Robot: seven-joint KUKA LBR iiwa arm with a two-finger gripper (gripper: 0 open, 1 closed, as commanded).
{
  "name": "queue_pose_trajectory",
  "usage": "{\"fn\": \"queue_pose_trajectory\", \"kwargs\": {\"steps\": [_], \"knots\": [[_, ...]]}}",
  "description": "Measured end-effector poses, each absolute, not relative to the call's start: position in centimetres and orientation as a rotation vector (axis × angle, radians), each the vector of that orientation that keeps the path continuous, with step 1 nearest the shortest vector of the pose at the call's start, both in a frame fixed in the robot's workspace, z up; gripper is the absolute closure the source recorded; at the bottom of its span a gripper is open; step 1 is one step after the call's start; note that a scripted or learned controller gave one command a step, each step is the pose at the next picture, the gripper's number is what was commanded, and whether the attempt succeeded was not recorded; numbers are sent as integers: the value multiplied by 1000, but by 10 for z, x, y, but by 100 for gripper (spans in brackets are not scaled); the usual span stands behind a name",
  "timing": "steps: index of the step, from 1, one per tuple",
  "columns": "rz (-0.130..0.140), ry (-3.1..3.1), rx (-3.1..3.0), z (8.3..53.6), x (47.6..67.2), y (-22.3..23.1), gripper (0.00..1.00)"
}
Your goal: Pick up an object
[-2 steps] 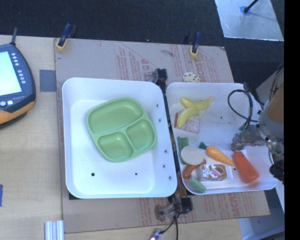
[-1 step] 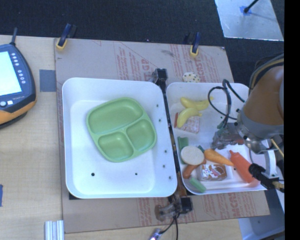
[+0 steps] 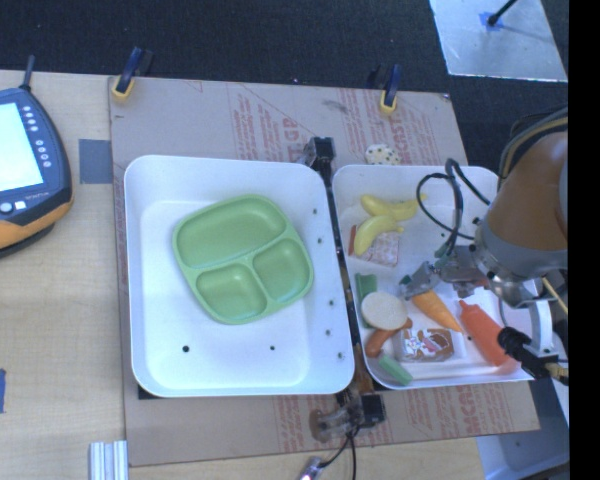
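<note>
The right white bin [image 3: 435,176] holds several toy foods. A yellow banana [image 3: 388,207] lies at its back, with a yellow-and-orange wedge [image 3: 372,231] and a pale speckled piece [image 3: 384,252] just in front. A white round disc [image 3: 384,311] sits at the left, beside a green stick [image 3: 366,289]. An orange carrot [image 3: 436,309], a red-orange piece [image 3: 483,332], a printed packet [image 3: 426,345] and a brown sausage [image 3: 379,342] lie toward the front. My gripper [image 3: 421,279] hangs low over the bin's middle, just above the carrot's upper end. Nothing visible is lifted.
The left white bin [image 3: 150,268] carries a green divided plate [image 3: 243,257]. A teach pendant [image 3: 18,173] rests on the bench at far left. Clamps [image 3: 128,76] [image 3: 389,90] pin the cardboard sheet at the back. A black cable [image 3: 450,208] loops over the right bin's back.
</note>
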State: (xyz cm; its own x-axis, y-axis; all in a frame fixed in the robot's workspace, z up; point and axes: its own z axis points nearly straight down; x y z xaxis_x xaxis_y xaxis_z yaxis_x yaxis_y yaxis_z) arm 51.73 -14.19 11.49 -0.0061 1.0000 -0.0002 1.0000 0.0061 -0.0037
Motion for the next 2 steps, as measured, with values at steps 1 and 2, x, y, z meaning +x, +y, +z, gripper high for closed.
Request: {"fn": "queue_pose_trajectory", "kwargs": {"steps": [1,2], "knots": [[6,-2228,-2212,91,568,-117,0],[11,-2221,-2213,91,648,-114,0]]}}
